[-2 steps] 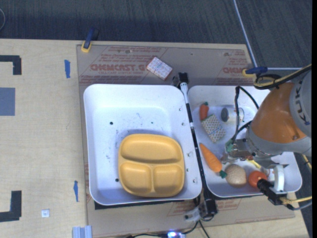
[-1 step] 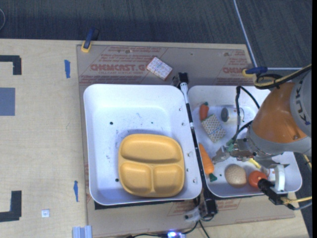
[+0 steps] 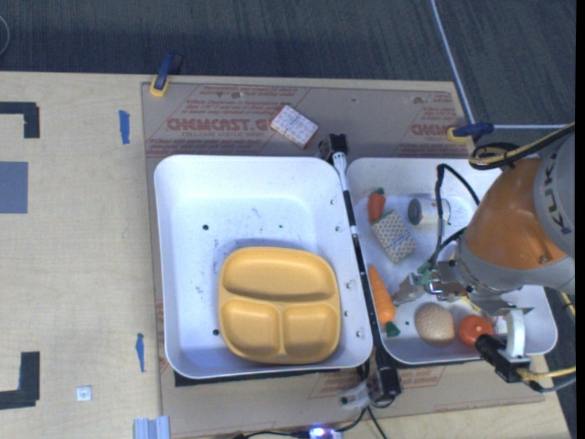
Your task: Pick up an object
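Potato lies just below the gripper.

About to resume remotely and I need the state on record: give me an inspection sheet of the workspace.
Surface: two white bins; left bin, right bin.
Job's things: in the right bin, orange carrot, beige potato-like piece, tomato, patterned packet.
Clutter: yellow compartment tray in the left bin.
Grippers: gripper low over the right bin; fingers unclear.
Cables: black cable along the arm.
Surroundings: blue clamp, carpet.

Bright, even overhead light; soft shadows (faint glare on white bins), slightly soft focus.
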{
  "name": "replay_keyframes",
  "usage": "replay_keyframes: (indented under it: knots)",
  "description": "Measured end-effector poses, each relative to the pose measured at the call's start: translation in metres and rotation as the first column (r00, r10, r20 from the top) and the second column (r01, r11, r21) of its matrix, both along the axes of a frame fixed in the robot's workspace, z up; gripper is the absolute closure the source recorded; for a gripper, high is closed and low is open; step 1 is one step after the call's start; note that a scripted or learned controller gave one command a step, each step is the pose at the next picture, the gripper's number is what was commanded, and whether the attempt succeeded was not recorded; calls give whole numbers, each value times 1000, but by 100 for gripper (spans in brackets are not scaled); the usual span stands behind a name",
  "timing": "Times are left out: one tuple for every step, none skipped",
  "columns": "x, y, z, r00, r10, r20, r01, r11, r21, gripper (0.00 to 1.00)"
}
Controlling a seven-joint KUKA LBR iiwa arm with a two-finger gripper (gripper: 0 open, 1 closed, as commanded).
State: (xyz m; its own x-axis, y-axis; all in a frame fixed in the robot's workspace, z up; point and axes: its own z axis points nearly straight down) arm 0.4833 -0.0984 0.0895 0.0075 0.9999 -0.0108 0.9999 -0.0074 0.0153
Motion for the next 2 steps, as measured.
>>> replay_keyframes:
  knots:
    - [1, 3, 8, 1000, 3, 0, -3, 1000, 5, 100]
    - [1, 2, 9, 1000, 2, 1, -2, 1000, 3, 0]
